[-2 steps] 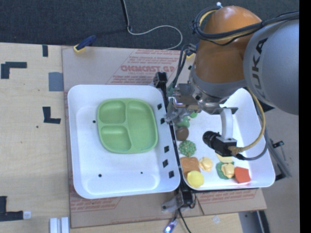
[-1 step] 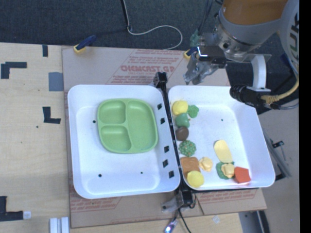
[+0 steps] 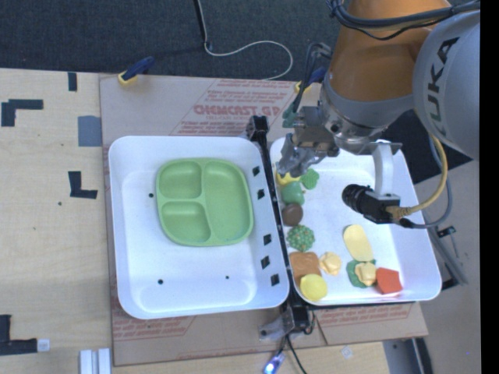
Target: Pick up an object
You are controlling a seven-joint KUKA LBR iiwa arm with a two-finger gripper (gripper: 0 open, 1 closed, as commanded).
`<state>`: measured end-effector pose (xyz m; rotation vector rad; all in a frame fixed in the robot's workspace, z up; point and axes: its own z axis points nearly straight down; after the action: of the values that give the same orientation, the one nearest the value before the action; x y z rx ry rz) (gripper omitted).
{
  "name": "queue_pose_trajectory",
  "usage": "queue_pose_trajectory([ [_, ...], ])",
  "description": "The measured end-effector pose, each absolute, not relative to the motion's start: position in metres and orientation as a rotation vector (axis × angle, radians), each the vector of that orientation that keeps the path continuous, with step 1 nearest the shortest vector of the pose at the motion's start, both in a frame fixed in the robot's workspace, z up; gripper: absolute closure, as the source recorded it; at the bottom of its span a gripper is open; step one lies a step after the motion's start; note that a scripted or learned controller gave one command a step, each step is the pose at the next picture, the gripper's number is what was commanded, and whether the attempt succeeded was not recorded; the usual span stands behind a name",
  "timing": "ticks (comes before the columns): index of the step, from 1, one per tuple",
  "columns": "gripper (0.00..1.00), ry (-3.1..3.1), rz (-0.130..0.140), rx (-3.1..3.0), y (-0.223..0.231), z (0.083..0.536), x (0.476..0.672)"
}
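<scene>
Positioned at the upper left corner of the right bin (image 3: 413, 209): gripper (image 3: 300, 160), hung from the grey and orange arm (image 3: 390, 45) entering from the right. Opening of the jaws: cannot tell, tips lost against the items below. Nothing visibly held.

Directly under the gripper, close to the bin's left wall: yellow-green piece (image 3: 288, 179), with a green piece (image 3: 311, 180) just beside it on the right.

Ranged down the same left wall, one below another and close together: brown ball (image 3: 292, 213), knobbly green piece (image 3: 301, 237), orange-brown block (image 3: 305, 263), yellow ball (image 3: 313, 287). Little room between this column and the wall.

Nearer the front right corner: small yellow piece (image 3: 331, 263), pale yellow oval (image 3: 358, 242), green-and-yellow piece (image 3: 362, 273), red block (image 3: 388, 280) close to the front rim.

Open floor in the middle and upper right of the right bin, partly overhung by a black cylinder (image 3: 365, 202) with a yellow cable, carried on the arm.

In the left bin (image 3: 195, 287): green divided plate (image 3: 204, 202), lying flat, set toward the upper right, apart from all four walls. Bare white floor along the front and left sides.

Between the two bins: adjoining rims touching, fitted with a row of black clips (image 3: 266, 232).

Beneath both bins: cardboard sheet (image 3: 226, 107) on the wooden counter (image 3: 47, 209).
</scene>
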<state>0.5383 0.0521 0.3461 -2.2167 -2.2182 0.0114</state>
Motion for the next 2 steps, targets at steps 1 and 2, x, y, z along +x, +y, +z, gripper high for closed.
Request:
queue_pose_trajectory([
  [1, 1.0, -2.212, 0.017, -2.219, 0.019, 0.247, 0.514],
  [2, 1.0, -2.227, -0.003, -2.217, 0.053, 0.305, 0.52],
])
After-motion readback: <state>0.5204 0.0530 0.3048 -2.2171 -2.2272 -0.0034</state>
